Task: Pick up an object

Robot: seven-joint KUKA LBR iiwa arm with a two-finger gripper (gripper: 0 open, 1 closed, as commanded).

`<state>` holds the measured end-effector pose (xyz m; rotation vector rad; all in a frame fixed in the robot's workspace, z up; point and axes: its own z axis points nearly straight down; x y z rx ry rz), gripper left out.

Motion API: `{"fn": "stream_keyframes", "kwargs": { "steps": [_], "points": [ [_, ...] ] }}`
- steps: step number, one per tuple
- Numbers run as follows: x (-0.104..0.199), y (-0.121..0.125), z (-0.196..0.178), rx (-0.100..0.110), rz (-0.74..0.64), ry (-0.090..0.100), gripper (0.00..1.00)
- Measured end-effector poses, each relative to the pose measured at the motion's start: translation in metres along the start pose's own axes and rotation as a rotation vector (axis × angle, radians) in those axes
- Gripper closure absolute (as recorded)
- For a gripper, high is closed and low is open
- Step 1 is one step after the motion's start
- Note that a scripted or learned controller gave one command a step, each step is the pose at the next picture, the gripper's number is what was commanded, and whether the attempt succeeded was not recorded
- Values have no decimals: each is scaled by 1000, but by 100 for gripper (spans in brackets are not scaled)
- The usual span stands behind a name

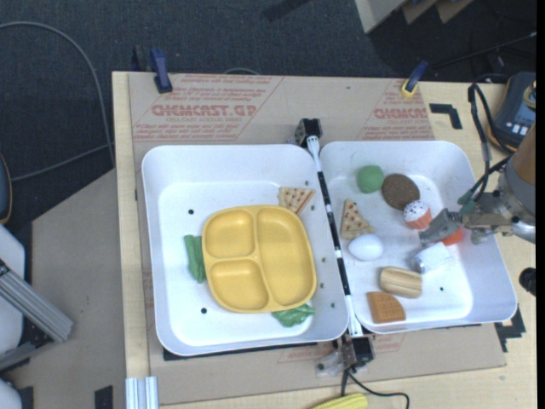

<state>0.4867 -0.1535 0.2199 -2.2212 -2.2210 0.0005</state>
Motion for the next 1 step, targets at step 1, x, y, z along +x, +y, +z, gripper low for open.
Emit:
{"fn": "stream_keyframes", "kwargs": {
  "steps": [1],
  "points": [
    [52, 4, 135, -1, -1, 0, 0]
  ]
}}
